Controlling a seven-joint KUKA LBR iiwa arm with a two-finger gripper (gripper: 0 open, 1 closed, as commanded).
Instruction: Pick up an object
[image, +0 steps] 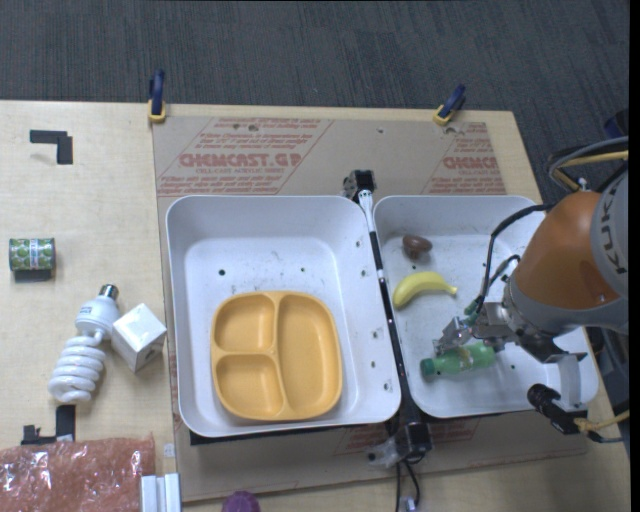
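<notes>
We see the gripper (462, 335) low inside the right bin (505, 400), directly above the upper side of a green bottle (458, 362). The bottle lies on its side on the bin floor, with its long axis going left to right. The metal parts of the gripper seem to touch or almost touch the bottle, but the picture is too small there, so we cannot tell if the gripper is open, closed, or gripping the bottle.

The arm (570, 265) comes from the right side. Its orange band sits over the right edge of the right bin, and the grey wrist bends down and to the left toward the bottle.

In the same bin, a yellow banana (424, 288) lies just above and left of the gripper, apart from it. A small brown object (417, 244) lies further up, near the banana.

The left bin (190, 300) carries a yellow divided tray (276, 355) with three compartments.

On the table (80, 200), left of the bins, we see a spiral light bulb (82, 350), a small white box (139, 336) just beside it, and a small green can (32, 256) further up.
</notes>
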